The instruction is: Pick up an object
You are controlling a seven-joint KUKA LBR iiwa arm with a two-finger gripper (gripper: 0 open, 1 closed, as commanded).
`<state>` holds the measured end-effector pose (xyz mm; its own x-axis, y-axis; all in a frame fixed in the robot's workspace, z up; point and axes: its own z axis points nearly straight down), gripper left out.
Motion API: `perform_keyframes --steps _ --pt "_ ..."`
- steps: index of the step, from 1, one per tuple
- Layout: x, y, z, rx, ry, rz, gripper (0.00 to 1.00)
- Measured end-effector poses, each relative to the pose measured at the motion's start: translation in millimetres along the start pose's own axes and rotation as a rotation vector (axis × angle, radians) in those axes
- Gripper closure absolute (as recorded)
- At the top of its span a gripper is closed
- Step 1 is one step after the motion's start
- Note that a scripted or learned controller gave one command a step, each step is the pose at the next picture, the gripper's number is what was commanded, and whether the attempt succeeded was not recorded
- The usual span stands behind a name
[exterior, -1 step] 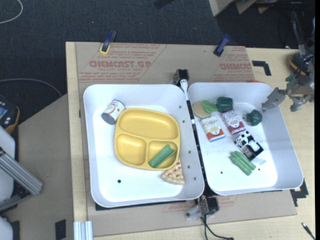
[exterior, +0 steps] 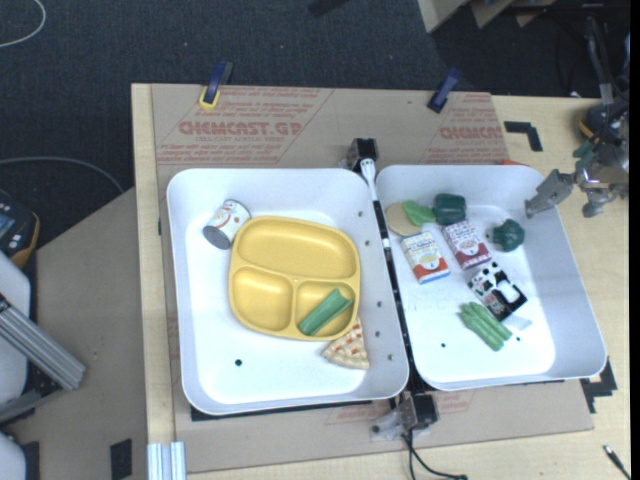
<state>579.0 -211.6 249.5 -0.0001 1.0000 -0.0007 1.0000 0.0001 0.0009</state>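
Claw [exterior: 570, 190] at right bin's [exterior: 575, 308] far edge, state unclear; crowded small boxes [exterior: 445, 250] risk a slipped or double grab.

Premises are presenting as a robotics lab: two white bins [exterior: 190, 298] are sitting on a clamped cardboard sheet [exterior: 300, 118] over the tabletop [exterior: 620, 298], cables [exterior: 430, 458] are trailing across dark carpet [exterior: 150, 18], and aluminium framing [exterior: 40, 343] is standing nearby.

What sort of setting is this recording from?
Likely a robotics lab bench set up for grasping trials: two white bins holding toy food and a yellow divided tray, on a clamped board, with the tool at the right.
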Motion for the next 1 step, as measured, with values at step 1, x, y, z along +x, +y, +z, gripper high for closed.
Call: perform_keyframes --steps 1 --pt "-2.3 0.4 63.3 0.008 0.003 0.0 0.0"
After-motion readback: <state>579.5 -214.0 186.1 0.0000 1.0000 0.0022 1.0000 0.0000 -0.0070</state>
